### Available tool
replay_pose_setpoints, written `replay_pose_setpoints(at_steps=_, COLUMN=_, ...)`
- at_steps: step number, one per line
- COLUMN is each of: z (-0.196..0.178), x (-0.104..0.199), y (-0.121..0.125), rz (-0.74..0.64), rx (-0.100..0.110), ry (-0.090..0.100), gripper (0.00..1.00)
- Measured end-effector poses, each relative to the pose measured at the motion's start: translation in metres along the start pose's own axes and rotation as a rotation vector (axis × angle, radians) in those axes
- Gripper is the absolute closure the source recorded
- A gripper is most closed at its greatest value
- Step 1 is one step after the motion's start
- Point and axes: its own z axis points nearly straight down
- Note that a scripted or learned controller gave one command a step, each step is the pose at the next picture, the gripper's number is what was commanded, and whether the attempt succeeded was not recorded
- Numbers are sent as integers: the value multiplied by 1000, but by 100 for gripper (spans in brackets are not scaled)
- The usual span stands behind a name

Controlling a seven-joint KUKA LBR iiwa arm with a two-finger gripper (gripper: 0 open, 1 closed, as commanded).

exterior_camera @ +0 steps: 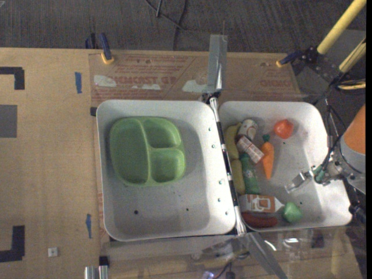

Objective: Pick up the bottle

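The bottle (250, 179) is green and lies on its side near the left wall of the right bin (311, 114), its neck pointing toward the far side. A yellow banana (237, 176) lies against its left side and a carrot (267, 158) against its upper right. My gripper (297, 182) hangs low over the bare floor of the right bin, to the right of the bottle and apart from it. Nothing shows in its grasp. The arm's orange band (357, 129) sits at the right edge.
The right bin also holds a small can (248, 127), a wrapped packet (250, 149), a red-orange tomato (283, 129), a juice carton (257, 203), a red sausage (260, 220) and a green fruit (292, 212). A green divided plate (147, 150) lies in the left bin (174, 214).
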Motion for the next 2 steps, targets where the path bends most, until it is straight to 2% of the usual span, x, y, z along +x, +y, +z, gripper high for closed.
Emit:
replay_pose_setpoints(at_steps=1, z=56, x=59, y=17, rz=32, rx=-6, ry=-5, gripper=0)
replay_pose_setpoints(at_steps=2, z=-47, x=22, y=6, rz=414, rx=3, ry=1, gripper=0)
